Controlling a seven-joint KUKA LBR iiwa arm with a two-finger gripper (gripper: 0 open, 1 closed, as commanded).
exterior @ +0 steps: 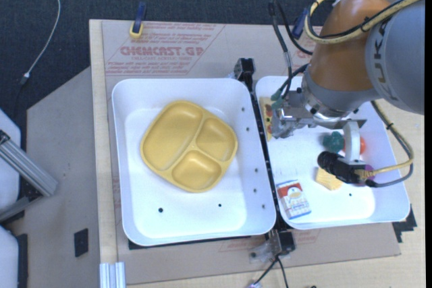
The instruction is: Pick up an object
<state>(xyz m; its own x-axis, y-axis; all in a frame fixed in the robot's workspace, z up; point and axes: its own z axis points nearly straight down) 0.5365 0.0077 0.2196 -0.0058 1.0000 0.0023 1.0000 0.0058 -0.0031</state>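
pincer (291,119): i see it low in the right white bin (351,209), state i cannot tell.
yellow divided plastic plate (189,145): left bin.
small red-white card box (293,199): right bin, front-left corner.

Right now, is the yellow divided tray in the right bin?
No, the yellow divided tray lies in the left bin, alone.

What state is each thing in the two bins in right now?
Yellow divided plate: right side up, flat in the left bin.
Small red and white box: lying flat, right bin, near front edge.
Tan block: resting on the bin floor.
Teal thing: on the floor, partly hidden by the arm.
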